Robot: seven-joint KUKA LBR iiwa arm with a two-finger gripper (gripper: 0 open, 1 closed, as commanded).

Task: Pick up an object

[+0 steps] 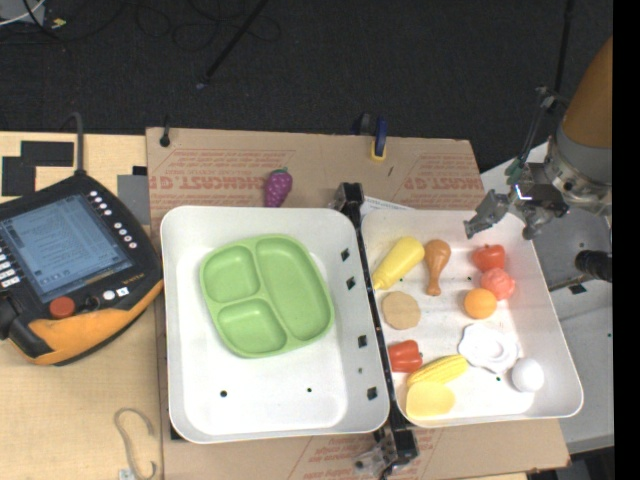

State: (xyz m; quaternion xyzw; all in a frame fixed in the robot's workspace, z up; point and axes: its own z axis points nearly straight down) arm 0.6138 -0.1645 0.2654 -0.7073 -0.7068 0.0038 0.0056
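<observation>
I'm watching the arm reaching in from the right, with the gripper [508,206] hanging above the far right corner of the right bin [560,368]. Its two dark prongs are standing spread apart, nothing between them, so I'm reading it as open and empty.

No target is named, so I'm picking a candidate. Nearest below the gripper are sitting a red piece [489,258], a pink piece [499,284] and an orange ball [480,303], touching or just beside one another; crowding may be making a clean grasp awkward.

I'm leaning toward the drumstick [436,264], lying apart from its neighbours in the bin's far half. Its long axis is running near to far, thick end far, narrow shank pointing toward the camera. It is looking like hard toy plastic: I'm judging it light, stiff, smooth, likely slippery. I'm planning to close across the thick end, fingers set crosswise to the axis.

The yellow corn-like piece [398,261] is lying slantwise just left of it.
</observation>
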